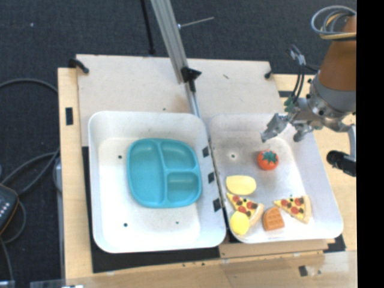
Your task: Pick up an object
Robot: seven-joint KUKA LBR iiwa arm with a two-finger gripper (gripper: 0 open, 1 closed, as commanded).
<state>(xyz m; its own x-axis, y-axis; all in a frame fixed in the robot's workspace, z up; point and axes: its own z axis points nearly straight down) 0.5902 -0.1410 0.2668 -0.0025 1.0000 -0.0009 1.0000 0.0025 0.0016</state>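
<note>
Red toy tomato: a small round red plastic tomato [267,159] with a green leafy top, too round to show a long axis; the green cap faces up and slightly toward the far rim.
Tomato's place: it sits in the upper middle of the right shallow white bin [317,179], apart from the other toys and below the hand.
Hand: the 2-finger hand [282,129] hangs over the far part of the right bin, its fingers spread apart with nothing between them, tips pointing down and to the left.
Arm: the grey arm with the orange band [337,65] comes in from the right.
Other toys in right bin: a pale yellow oval piece [240,185], a pizza slice [245,206], a yellow lemon-like piece [239,223], an orange bread-shaped piece [273,218] and a 2nd pizza slice [295,207] lie along the near side.
Left bin: the left shallow white bin [108,161] holds a turquoise divided plastic tray [163,173] with 3 compartments.
Table: the pale wooden table [138,83] carries both bins.
</note>
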